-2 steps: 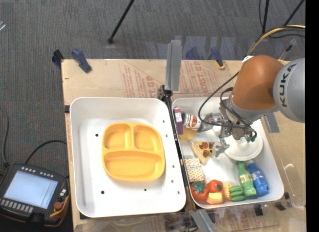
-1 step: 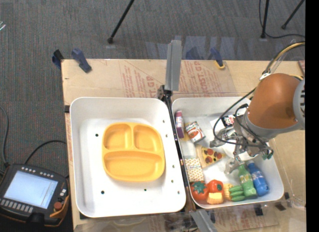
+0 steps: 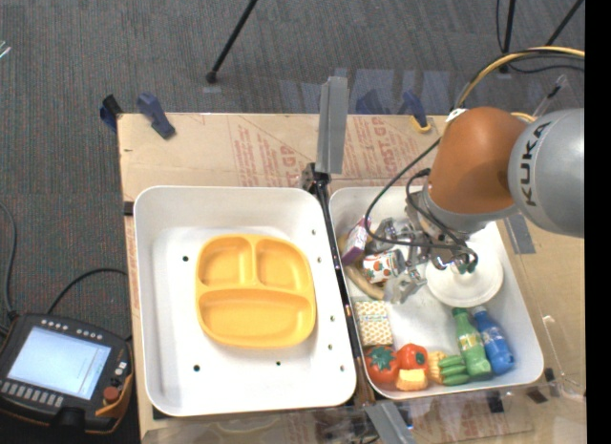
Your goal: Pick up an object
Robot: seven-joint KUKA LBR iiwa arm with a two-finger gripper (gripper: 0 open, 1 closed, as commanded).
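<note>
- Dark grey carpet floor [image 3: 115, 41], ribbed in texture, around the bench; thin black tripod legs [image 3: 239, 22] slanting across it at top.
- Bench top [image 3: 239, 146] of pale brown board, printed with faint red lettering; blue clamps [image 3: 155, 116] at its far left corner.
- Two shallow white bins side by side, matte plastic, rounded corners; left bin [image 3: 162, 242] with small dark holes in its floor, right bin [image 3: 520, 327] crowded along the near and left sides.
- Grey KUKA arm [image 3: 554, 170] reaching in from the right, glossy orange band [image 3: 477, 160] above the wrist, cables looping over it.
- Yellow divided plate [image 3: 256, 289] lying flat near the middle of the left bin, smooth plastic, three compartments, rounded square outline.
- Teach pendant [image 3: 62, 366] on the floor at lower left, dark casing, pale screen.
- White round dish [image 3: 468, 285] in the right bin, just under the wrist.
- Gripper [image 3: 406, 261] low over the right bin's left half, metal fingers pointing toward a small printed carton [image 3: 382, 265]; touching or merely just beside, cannot tell; opening of the fingers likewise unreadable amid wiring.
- Blue bottle [image 3: 495, 342] and green bottle [image 3: 469, 342] lying side by side at the near right.
- Red toy tomato [image 3: 382, 364] and red-orange toy pepper [image 3: 412, 361] at the near edge; pale waffle-textured block [image 3: 372, 321] just behind them.
</note>
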